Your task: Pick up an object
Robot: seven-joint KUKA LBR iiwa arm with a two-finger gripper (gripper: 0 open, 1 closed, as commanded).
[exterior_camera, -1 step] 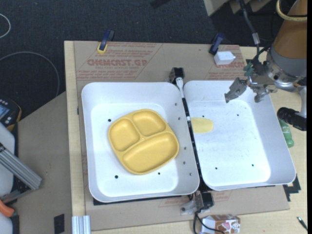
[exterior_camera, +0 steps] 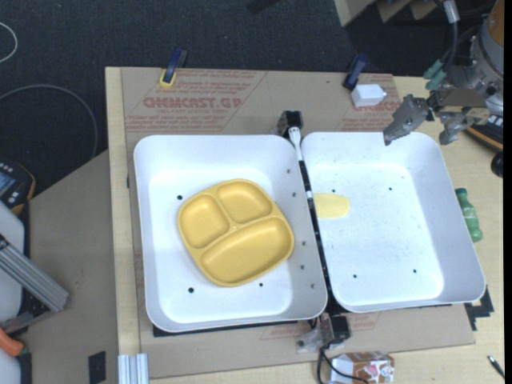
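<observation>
Two white bins on cardboard-topped bench.

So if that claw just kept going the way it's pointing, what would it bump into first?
Probably the right bin. The gripper, fingers open, hangs above its far rim pointing down, so it would likely meet the rim or the white floor there. Depth is hard to judge.

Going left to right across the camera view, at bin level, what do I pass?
Left shallow white bin → yellow three-compartment plastic tray lying in it → small flat pale-yellow piece at the left edge of the right shallow white bin → pincer above that bin's far right corner.
</observation>
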